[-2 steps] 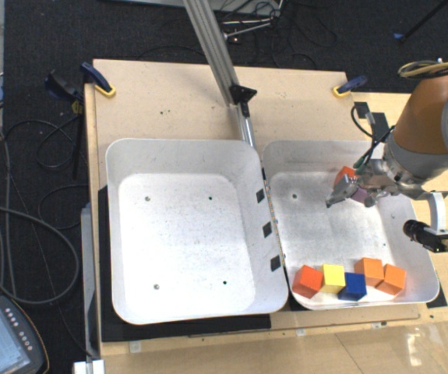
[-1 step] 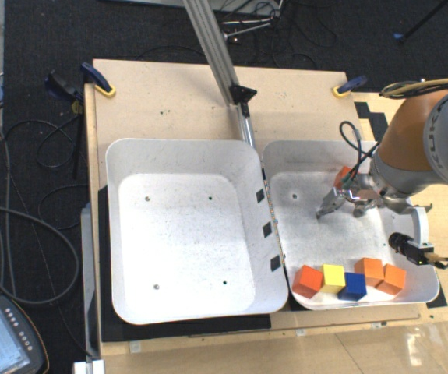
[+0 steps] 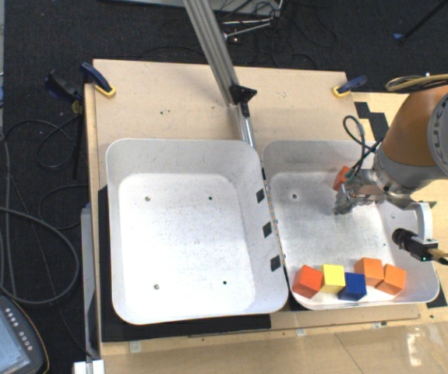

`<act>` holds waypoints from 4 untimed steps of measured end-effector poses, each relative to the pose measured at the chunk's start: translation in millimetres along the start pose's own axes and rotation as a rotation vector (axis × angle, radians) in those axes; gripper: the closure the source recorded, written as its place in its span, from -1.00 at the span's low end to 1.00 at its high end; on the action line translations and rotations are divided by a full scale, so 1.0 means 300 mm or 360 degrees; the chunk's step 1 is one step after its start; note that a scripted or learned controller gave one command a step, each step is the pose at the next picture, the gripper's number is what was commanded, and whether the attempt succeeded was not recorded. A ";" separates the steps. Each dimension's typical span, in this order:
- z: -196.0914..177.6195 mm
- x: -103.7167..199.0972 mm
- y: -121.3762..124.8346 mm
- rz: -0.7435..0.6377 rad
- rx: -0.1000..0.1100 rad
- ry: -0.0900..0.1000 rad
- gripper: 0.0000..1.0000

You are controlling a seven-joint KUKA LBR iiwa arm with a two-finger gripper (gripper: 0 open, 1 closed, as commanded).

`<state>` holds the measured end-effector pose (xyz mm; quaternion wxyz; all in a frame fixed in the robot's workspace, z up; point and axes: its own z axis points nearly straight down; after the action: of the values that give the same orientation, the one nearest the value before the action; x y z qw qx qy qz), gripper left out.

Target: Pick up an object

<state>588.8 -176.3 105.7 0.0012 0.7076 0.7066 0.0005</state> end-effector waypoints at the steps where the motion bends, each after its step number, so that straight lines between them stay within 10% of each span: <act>1: -0.212 -0.014 0.007 -0.0004 -0.0009 -0.0003 1.00; 3: -0.466 -0.024 -0.005 -0.0006 -0.0003 -0.0001 1.00; 4: -0.440 0.167 -0.067 -0.0014 0.0006 0.0005 1.00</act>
<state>568.4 -125.9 237.7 -0.0011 0.7043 0.7099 0.0003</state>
